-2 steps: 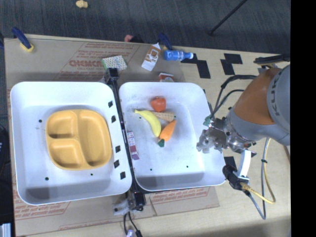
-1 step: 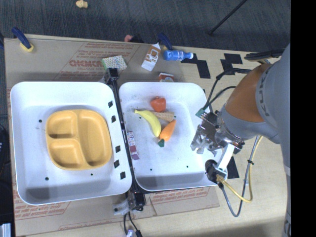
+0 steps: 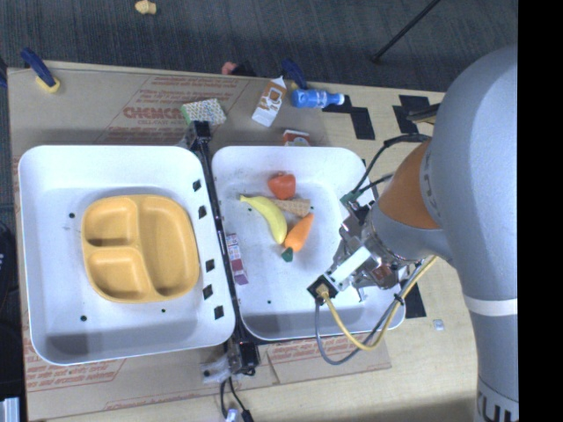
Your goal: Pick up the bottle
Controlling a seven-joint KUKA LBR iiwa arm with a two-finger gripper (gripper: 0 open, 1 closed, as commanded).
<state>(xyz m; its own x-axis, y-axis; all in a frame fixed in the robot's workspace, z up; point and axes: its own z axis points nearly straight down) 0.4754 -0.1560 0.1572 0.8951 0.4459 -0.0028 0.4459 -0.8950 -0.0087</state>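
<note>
A small blue bottle (image 3: pixel 314 98) with a white cap end lies on its side on the bench, behind the right bin (image 3: pixel 264 319) and outside it. My gripper (image 3: pixel 359 229) hangs over the right side of that bin, under the grey wrist, well in front of the bottle. It is right of a carrot (image 3: pixel 299 233) and a banana (image 3: pixel 268 214). The wrist hides most of the gripper, and I see nothing held in it.
The right bin also holds a red tomato-like piece (image 3: pixel 281 185) and a tan piece (image 3: pixel 300 207). A yellow divided plate (image 3: pixel 141 246) lies in the left bin (image 3: pixel 44 323). A small carton (image 3: pixel 269 103) and a green pad (image 3: pixel 204 111) lie near the bottle.
</note>
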